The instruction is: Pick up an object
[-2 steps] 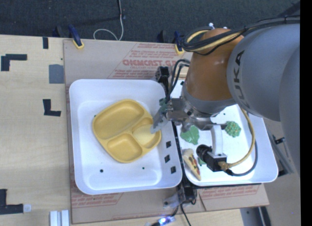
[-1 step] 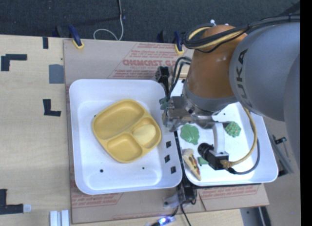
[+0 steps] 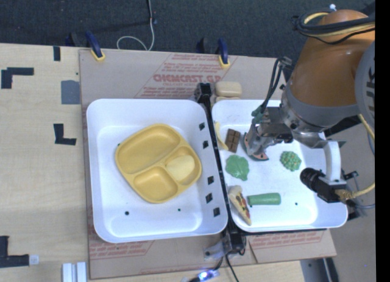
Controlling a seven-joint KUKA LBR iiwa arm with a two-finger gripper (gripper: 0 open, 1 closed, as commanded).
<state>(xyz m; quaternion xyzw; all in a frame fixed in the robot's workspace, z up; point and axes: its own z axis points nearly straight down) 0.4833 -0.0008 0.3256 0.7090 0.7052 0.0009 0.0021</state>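
Observation:
My gripper hangs low over the middle of the right bin, its fingers down among the objects. A brown chocolate-like block lies just left of it. A green leafy piece sits below and to the left. A green bumpy ball rests to its right. A green cylinder and a pizza-slice toy lie near the front. I see nothing held between the fingers.
The left bin holds a yellow divided plate. A beige block sits on the cardboard behind the bins. A black divider clip strip runs between the bins. The arm's bulk covers the right bin's back right.

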